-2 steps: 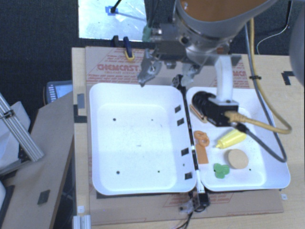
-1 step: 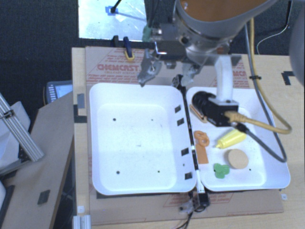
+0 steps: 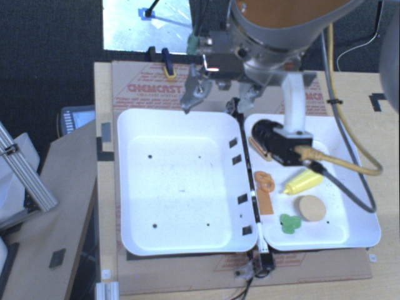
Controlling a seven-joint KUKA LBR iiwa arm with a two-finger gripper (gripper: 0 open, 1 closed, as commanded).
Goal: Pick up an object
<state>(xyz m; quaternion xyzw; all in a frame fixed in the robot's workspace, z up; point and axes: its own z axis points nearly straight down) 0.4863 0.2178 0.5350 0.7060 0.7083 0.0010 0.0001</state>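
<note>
My gripper (image 3: 220, 97) hangs above the far rim where the two bins meet. It is open, its two fingers spread wide with nothing between them. The right bin (image 3: 350, 224) holds the objects, all nearer the front than the gripper. They are an orange pretzel-shaped piece (image 3: 264, 181), an orange flat strip (image 3: 266, 203), a yellow tapered piece (image 3: 303, 181), a tan round disc (image 3: 310, 208) and a small green piece (image 3: 289, 223).
The left bin (image 3: 181, 186) is a white tray with black clips (image 3: 240, 179) along the divider it shares with the right bin. A yellow-and-black clamp (image 3: 167, 64) sits on the cardboard behind the bins. A yellow cable (image 3: 350, 161) loops over the right bin.
</note>
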